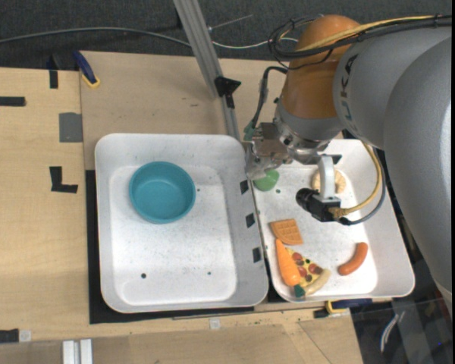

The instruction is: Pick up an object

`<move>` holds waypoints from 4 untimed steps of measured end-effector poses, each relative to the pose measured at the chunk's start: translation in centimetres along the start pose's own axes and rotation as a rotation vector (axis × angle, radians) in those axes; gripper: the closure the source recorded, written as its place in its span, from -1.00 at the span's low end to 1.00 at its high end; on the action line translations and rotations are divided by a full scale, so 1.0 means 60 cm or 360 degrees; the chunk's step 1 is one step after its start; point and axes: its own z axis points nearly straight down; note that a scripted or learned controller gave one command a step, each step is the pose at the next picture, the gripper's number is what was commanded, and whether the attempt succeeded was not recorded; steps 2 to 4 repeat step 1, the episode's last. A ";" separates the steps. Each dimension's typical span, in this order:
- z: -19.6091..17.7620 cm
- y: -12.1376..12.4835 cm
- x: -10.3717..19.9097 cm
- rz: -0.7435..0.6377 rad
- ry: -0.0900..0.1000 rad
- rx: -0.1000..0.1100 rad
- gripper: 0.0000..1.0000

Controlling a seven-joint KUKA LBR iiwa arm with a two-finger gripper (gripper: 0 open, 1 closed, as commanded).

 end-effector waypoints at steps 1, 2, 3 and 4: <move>-0.018 0.016 0.091 -0.0002 0.0002 -0.0003 1.00; -0.018 0.016 0.091 -0.0002 0.0002 -0.0003 1.00; -0.018 0.016 0.091 -0.0002 0.0002 -0.0003 1.00; -0.018 0.016 0.091 -0.0002 0.0002 -0.0003 1.00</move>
